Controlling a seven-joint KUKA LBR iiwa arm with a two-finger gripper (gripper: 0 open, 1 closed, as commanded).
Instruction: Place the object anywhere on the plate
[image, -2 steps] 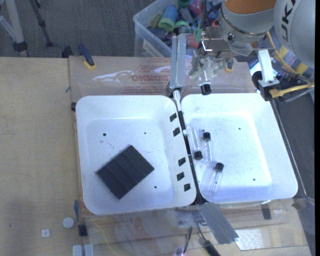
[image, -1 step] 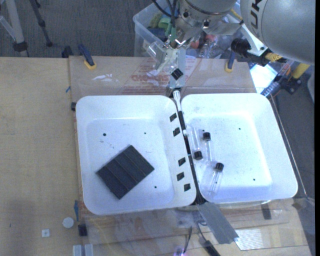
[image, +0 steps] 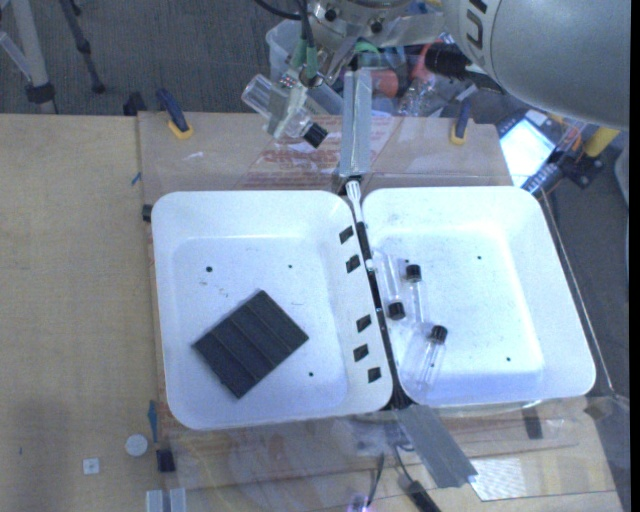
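Observation:
My gripper (image: 298, 82) hangs high over the far edge of the bench, behind the left bin (image: 180, 215). It is shut on a clear glass vial (image: 283, 106) with a black cap. The vial lies slanted between the fingers, cap toward the lower right. The plate (image: 250, 343), a dark ridged square turned like a diamond, lies flat in the near half of the left bin, well below and in front of the gripper.
Three more clear vials with black caps (image: 412, 285), (image: 390, 297), (image: 427, 356) lie in the right bin (image: 500, 215) near the divider. A ridge with black tabs (image: 360, 300) separates the bins. Clutter and clamps sit behind the bins.

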